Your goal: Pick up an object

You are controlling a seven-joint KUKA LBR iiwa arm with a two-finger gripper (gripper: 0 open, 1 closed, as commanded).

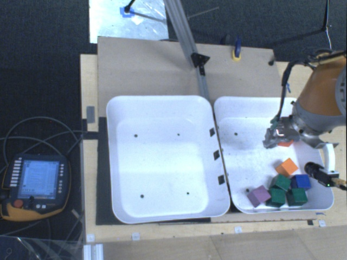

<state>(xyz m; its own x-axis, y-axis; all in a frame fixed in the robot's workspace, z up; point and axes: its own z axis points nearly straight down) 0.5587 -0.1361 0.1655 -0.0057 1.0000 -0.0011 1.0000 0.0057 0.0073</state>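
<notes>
Overhead, the grey arm with its orange band (324, 85) reaches in from the right over the right-hand white bin (238, 112), its hand (277, 137) hanging low above the bin's middle, near the right wall. A small patch of orange-red shows right at the fingertips, but whether that is an object in the grip or part of the hand cannot be told from this slant, nor can it be told how far apart the fingers stand.

Below the hand, in the bin's near right corner, a cluster of small blocks lies close together: an orange block (287, 167) uppermost, a blue block (301, 181) just beside it to the right, three dark green blocks (280, 191) packed under and between them, and a purple block (259, 195) at the cluster's left edge, touching the green ones. The orange block sits just below the hand, apart from it.

The left-hand white bin (162, 107) stands beside the first, their rims touching along the middle. Both rest on a tan tabletop (162, 64). A slanted metal pole (181, 26) crosses the upper part of the scene, and a handheld control pendant (35, 186) with a lit screen lies on the dark floor at left, cables looping around it.
</notes>
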